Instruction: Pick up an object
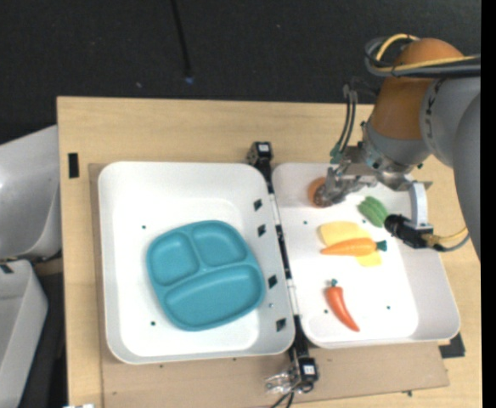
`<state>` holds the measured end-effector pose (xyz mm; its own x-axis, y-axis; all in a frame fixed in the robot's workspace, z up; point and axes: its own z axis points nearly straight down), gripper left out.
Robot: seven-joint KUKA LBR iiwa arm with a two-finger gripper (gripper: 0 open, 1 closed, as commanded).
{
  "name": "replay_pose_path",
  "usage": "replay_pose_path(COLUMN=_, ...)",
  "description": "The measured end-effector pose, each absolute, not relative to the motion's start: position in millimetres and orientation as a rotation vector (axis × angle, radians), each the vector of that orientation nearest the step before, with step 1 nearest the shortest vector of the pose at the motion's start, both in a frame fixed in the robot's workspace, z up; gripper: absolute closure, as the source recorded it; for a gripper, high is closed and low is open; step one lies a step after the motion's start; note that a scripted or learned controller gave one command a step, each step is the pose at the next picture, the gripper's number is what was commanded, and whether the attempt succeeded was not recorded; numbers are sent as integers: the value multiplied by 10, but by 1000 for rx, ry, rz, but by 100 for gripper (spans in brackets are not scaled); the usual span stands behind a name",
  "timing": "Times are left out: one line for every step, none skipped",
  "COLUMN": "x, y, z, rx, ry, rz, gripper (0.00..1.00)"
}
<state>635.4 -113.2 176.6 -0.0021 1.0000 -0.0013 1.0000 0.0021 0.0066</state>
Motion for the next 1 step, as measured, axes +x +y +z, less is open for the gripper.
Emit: replay_pose_path(x=6367, y=-1147, z=2312, rx=2214, ry=2220, rz=6, gripper=100)
